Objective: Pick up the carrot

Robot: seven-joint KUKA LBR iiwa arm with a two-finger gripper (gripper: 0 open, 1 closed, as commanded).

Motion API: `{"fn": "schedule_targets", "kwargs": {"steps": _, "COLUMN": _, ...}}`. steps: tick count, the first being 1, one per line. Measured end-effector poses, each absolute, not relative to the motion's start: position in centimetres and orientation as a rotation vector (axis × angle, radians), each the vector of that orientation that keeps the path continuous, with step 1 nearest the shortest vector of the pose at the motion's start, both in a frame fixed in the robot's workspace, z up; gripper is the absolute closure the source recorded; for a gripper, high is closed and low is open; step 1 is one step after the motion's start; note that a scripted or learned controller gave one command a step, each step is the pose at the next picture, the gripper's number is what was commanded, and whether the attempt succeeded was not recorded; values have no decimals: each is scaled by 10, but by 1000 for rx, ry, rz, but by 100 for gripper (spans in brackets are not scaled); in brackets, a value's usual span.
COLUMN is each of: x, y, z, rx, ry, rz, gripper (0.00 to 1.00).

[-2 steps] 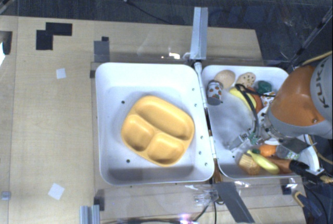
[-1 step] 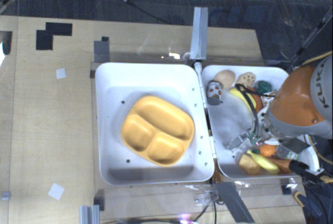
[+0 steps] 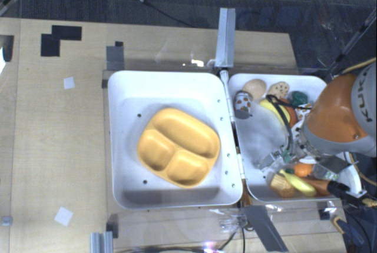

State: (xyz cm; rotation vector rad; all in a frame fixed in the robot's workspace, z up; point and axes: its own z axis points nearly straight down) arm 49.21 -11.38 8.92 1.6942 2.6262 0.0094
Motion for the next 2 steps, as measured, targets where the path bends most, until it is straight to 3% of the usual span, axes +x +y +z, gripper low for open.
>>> {"fn": "schedule_targets", "kwargs": {"steps": 1, "x": 496, "y": -112, "z": 102, "rx": 1683, "ry": 2626, "rz": 17, "gripper": 100}}
{"fn": "schedule_targets", "kwargs": {"steps": 2, "x": 487, "y": -171, "z": 96, "rx": 1933, "ry": 2474, "rz": 2, "gripper": 100}}
